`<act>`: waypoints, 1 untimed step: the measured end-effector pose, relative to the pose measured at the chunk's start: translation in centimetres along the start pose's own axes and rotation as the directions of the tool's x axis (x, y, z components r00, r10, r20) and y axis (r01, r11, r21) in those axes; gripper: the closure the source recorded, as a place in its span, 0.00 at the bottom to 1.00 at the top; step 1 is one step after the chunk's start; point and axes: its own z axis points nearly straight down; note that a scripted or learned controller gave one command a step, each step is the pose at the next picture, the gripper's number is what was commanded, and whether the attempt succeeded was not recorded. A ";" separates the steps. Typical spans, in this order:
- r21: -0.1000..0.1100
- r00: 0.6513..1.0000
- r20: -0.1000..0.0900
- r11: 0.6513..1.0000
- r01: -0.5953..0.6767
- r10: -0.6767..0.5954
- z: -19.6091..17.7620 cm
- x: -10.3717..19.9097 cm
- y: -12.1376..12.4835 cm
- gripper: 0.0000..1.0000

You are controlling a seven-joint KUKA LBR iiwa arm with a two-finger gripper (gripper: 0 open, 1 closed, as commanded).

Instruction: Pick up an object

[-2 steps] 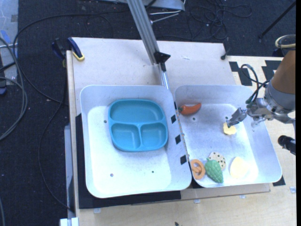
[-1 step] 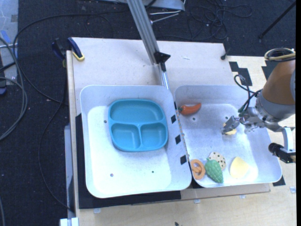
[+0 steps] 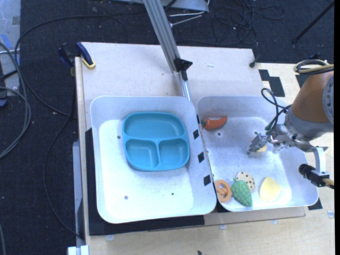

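my gripper [image 3: 258, 144] low in the right bin [image 3: 234, 116], can't tell its state from up here, small pale thing [image 3: 262, 148] right at its tip, red pepper [image 3: 214, 122] off to its upper left, yellow piece [image 3: 270, 189], green strawberry [image 3: 242, 192], cookie [image 3: 245, 178], pretzel [image 3: 223, 190] below it, blue plate [image 3: 156, 141] in the left bin [image 3: 106, 158]

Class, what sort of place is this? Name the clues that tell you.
Probably a robotics lab: a robot arm reaches over two white bins on a bench, toy food lies in one, and cables trail across the dark floor.
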 end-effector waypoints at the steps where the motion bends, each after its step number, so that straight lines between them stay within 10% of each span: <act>1: -0.006 1.000 0.004 1.000 0.001 -0.001 -1.3 -0.1 0.2 1.00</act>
